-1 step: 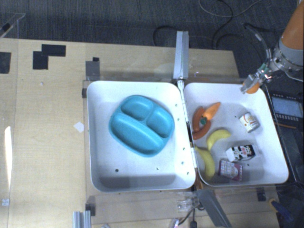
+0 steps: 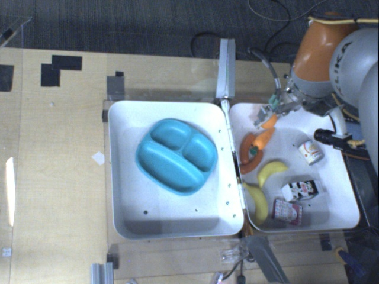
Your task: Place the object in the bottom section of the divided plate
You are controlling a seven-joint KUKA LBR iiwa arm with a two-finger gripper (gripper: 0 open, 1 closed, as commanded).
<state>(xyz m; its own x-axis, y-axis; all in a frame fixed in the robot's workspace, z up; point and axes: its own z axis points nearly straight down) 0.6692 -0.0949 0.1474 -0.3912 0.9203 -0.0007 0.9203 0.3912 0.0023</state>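
Blue divided plate (image 2: 176, 154) is sitting alone in left bin (image 2: 124, 176). Gripper (image 2: 269, 112) is hanging over right bin (image 2: 337, 176) w/ orange carrot (image 2: 260, 141) at its tip; bananas (image 2: 263, 185), small cup (image 2: 310, 152) & packets are lying nearby.

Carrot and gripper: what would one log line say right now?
gripper over right bin | at carrot tip | plate in left bin

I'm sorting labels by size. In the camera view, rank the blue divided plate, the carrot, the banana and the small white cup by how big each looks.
Largest to smallest:
1. blue divided plate
2. carrot
3. banana, close to the carrot, so unsure
4. small white cup
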